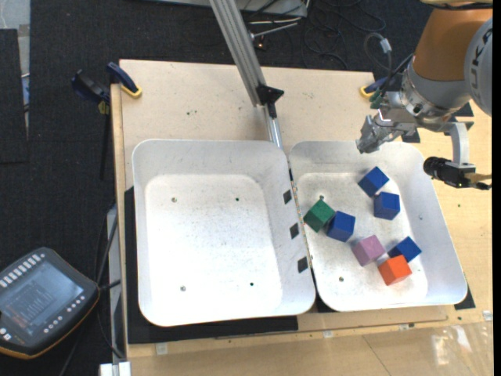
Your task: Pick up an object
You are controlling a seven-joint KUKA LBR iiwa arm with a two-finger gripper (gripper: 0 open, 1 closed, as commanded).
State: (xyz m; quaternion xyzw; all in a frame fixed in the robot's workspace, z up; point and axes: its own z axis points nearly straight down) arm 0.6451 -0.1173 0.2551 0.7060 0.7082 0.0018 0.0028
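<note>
The right bin (438,276) holds several small blocks. A green block (318,215) touches a blue block (341,225) near the bin's left side. Two more blue blocks (373,180) (387,204) lie further back. A pink block (367,249), a blue block (405,249) and an orange block (394,269) cluster at the front. My gripper (369,142) hangs above the bin's far rim, just behind the rearmost blue block, with nothing visible in it.
The left bin (149,210) lies beside the right one. A slanted metal pole (239,41) crosses the bench's back. Clamps (124,78) grip the bench's far corners. A teach pendant (39,300) rests at the lower left.
</note>
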